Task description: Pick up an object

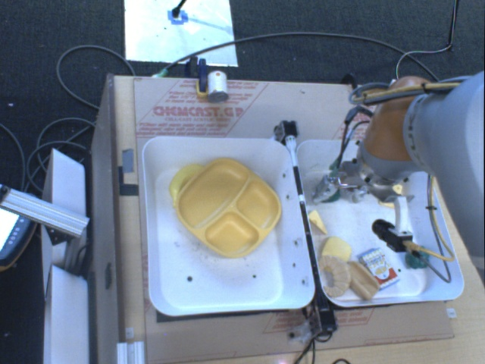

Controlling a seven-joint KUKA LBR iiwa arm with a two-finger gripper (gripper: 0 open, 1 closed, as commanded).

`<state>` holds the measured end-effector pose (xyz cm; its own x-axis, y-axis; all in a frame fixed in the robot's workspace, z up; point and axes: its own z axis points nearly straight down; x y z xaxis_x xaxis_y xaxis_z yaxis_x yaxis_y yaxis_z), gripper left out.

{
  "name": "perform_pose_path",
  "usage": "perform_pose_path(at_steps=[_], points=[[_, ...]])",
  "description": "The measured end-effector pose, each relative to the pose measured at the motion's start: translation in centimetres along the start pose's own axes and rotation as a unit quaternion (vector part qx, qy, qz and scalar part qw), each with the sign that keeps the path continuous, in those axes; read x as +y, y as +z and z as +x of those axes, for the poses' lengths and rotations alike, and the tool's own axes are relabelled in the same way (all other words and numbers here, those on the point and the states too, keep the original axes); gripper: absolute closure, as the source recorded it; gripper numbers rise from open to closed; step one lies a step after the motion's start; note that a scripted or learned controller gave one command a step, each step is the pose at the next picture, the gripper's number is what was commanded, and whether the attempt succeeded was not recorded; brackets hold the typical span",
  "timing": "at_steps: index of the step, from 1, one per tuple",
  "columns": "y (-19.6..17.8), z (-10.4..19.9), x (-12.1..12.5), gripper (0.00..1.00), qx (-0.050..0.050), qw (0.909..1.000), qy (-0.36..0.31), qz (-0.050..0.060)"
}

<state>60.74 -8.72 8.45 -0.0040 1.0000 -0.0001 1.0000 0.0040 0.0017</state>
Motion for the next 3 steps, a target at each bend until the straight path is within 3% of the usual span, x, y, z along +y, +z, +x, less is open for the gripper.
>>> perform_pose_path(at_steps=[1, 2, 3], points=[[0.0, 0.1, -10.0, 0.0, 0.0, 1.0, 0.001, 0.001], [0.0, -0.3, -2.6, 0.0, 0.0, 1.0, 0.0, 0.0], [0.0, -0.1, 2.1, 0.0, 0.0, 1.0, 0.0, -0.001]])
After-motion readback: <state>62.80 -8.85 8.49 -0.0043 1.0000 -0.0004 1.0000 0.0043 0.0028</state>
